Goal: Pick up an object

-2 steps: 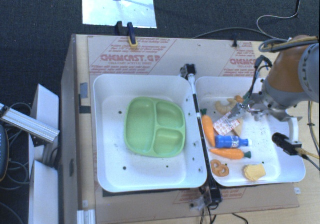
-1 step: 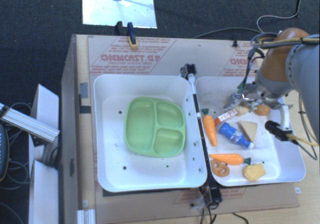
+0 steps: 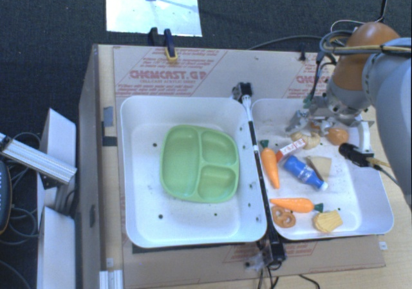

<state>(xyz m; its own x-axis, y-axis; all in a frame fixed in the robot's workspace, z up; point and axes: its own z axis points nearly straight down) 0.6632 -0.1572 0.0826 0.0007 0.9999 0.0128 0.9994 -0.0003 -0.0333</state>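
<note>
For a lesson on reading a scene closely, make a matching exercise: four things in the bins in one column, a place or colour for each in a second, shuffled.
Things:
1. green tray
2. blue bottle
3. pretzel
4. claw

Descriptions:
A. at the right bin's far end
B. in the left bin
C. at the right bin's near edge
D. mid right bin, white cap

Pairs: 1-B, 2-D, 3-C, 4-A

Right bin (image 3: 380, 214) holds two carrots (image 3: 270, 167), a blue bottle (image 3: 304, 172), a pretzel (image 3: 283, 217) and perhaps bread pieces (image 3: 327, 221)
</note>
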